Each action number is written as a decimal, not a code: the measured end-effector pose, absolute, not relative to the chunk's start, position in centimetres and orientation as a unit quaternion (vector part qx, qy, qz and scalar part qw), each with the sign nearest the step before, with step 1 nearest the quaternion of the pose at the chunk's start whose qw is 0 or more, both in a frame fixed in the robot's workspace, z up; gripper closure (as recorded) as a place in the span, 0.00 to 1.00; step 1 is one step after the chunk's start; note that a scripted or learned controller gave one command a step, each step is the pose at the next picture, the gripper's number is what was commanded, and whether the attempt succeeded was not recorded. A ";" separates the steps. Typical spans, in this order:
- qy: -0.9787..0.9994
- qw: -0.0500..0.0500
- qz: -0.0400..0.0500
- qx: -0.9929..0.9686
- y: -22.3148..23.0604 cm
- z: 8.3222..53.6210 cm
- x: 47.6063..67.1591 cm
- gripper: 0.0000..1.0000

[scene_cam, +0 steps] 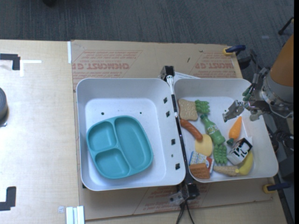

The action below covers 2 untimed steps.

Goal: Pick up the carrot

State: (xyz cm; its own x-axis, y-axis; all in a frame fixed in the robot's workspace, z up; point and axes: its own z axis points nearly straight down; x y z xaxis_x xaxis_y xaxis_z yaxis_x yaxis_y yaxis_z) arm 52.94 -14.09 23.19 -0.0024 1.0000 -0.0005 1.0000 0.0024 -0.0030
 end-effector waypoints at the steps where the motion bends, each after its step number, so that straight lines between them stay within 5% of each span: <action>1: -0.706 0.000 0.001 -0.708 -16.0 12.4 56.9 0.00; 2: -0.615 0.007 -0.003 -0.788 -20.3 9.2 52.8 0.00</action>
